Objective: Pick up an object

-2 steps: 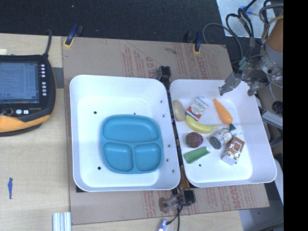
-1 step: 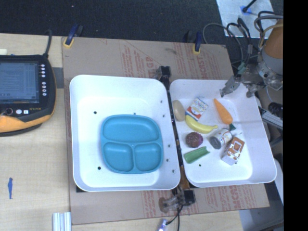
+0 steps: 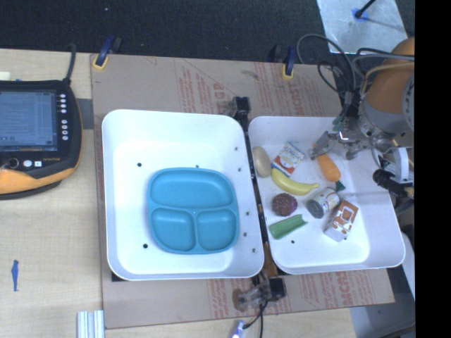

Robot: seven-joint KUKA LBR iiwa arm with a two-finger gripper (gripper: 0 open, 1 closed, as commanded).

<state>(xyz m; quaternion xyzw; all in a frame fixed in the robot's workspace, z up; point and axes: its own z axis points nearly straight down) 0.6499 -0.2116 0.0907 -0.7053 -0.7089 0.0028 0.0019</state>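
The right bin (image 3: 380,252) holds several small objects: a yellow banana (image 3: 292,184), an orange carrot (image 3: 328,168), a red-and-white carton (image 3: 286,160), a beige egg-like piece (image 3: 262,161), a dark round fruit (image 3: 285,204), a green cucumber piece (image 3: 287,225), a metal can (image 3: 320,204) and an orange-and-white carton (image 3: 342,220). My gripper (image 3: 338,141) hangs over the bin's far right part, just above and behind the carrot. Its fingers look spread with nothing between them.
The left bin (image 3: 127,139) carries a blue divided plate (image 3: 192,210). A teach pendant (image 3: 32,136) lies at the left on the bench. Cables (image 3: 331,62) and the arm (image 3: 387,97) crowd the far right corner.
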